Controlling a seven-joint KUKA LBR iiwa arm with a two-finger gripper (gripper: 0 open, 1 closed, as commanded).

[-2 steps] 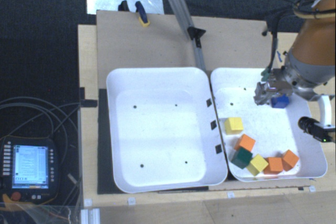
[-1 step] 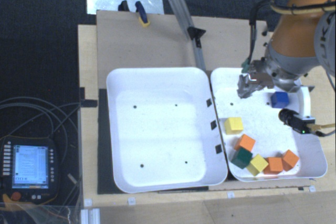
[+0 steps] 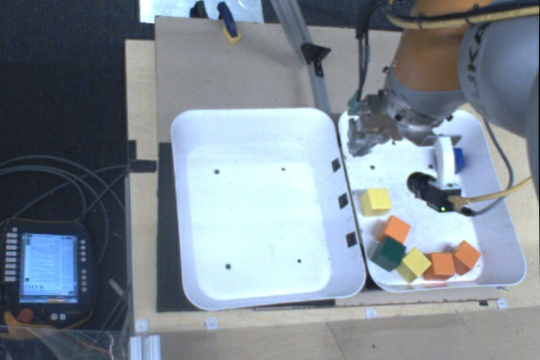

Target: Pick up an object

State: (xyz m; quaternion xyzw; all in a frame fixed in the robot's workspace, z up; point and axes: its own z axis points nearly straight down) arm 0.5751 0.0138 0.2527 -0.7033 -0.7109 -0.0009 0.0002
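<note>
My gripper (image 3: 361, 137) hangs over the far left corner of the right bin (image 3: 506, 249), close to the wall between the two bins. Nothing shows in its grasp. A yellow cube (image 3: 375, 201) lies just in front of it. Closer to the front sit an orange cube (image 3: 395, 229), a dark green cube (image 3: 389, 253), a second yellow cube (image 3: 414, 264) and two more orange cubes (image 3: 442, 265) (image 3: 467, 255). A blue block (image 3: 458, 158) peeks out behind the white and black part of the wrist.
The left bin (image 3: 190, 206) stands beside the right one. A slanted metal pole (image 3: 287, 4) crosses the back of the bench. A teach pendant (image 3: 42, 270) with cables lies on the floor at the left. A yellow cable (image 3: 498, 194) trails over the right bin.
</note>
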